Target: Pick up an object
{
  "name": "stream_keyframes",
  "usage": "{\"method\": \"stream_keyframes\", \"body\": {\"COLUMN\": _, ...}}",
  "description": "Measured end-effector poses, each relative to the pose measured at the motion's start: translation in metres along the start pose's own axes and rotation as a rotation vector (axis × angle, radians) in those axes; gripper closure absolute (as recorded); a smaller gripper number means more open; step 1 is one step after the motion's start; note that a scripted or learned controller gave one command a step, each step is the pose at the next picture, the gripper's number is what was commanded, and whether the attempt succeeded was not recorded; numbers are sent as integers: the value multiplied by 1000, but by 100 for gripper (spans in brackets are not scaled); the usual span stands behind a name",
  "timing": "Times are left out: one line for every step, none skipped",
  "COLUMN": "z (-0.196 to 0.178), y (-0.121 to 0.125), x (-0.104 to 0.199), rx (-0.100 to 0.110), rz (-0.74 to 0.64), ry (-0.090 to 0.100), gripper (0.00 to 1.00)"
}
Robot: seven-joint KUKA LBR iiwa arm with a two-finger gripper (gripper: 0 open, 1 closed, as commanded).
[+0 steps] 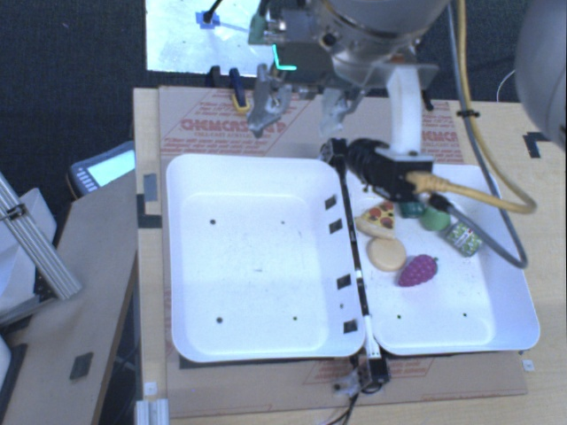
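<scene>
Several small items lie in the right bin (496, 317): a pizza-slice toy (381, 219), a round tan biscuit (387, 254), a purple berry cluster (417, 270), a green lump (434, 219) and a speckled green cylinder (463, 238). My gripper (299, 112) hangs high over the back rim between the two bins, behind and to the left of the items. It is open, its two grey fingers (266, 109) spread wide with nothing between them.
The left bin (190, 237) sits beside the right one, with a black divider strip (353, 255) between them. A black fitting (383, 168) and a yellow cable (478, 197) cross the right bin's back. A tablet (104, 171) and a metal rail (35, 242) stand at the left.
</scene>
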State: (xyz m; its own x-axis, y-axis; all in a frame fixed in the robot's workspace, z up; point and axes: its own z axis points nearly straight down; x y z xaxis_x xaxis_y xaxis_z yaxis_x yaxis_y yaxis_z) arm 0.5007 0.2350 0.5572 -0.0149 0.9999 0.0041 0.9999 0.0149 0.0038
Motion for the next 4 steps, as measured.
{"method": "stream_keyframes", "body": {"z": -11, "y": 0, "x": 0, "rx": -2, "rz": -3, "ry": 1, "gripper": 100}}
{"method": "stream_keyframes", "body": {"z": -11, "y": 0, "x": 0, "rx": -1, "rz": -4, "ry": 1, "gripper": 0}}
{"method": "stream_keyframes", "body": {"z": -22, "y": 1, "x": 0, "rx": -3, "rz": -7, "ry": 2, "gripper": 100}}
{"method": "stream_keyframes", "body": {"z": 249, "y": 38, "x": -3, "rx": 14, "rz": 15, "ry": -9, "gripper": 100}}
